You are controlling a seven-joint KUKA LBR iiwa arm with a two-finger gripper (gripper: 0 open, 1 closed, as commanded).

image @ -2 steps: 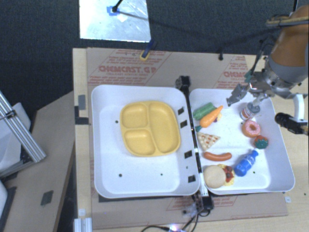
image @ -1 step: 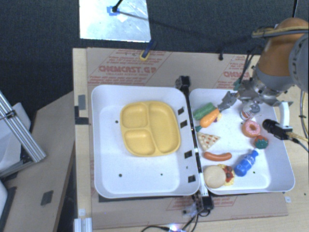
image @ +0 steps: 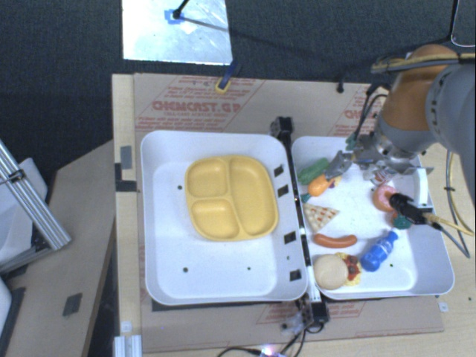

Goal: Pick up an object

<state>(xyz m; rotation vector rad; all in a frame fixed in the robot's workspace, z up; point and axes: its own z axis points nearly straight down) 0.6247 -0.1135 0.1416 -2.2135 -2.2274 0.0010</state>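
The right bin (image: 435, 270) holds toy food. A carrot (image: 318, 185) with a green top lies at its far left. Nearer the front are a pizza slice (image: 321, 216), a sausage (image: 335, 239), a burger (image: 333, 271) and a blue bottle (image: 378, 251). A pink donut (image: 384, 197) lies to the right, partly hidden by the wrist. My gripper (image: 340, 164) hangs low over the far part of this bin, just right of the carrot's green top. Nothing shows in its grasp.
The left bin (image: 160, 274) carries a yellow divided plate (image: 229, 197) in its middle. A black hinge strip (image: 294, 199) runs between the two bins. The grey arm with its orange band (image: 416, 95) comes in over the right bin's far right corner.
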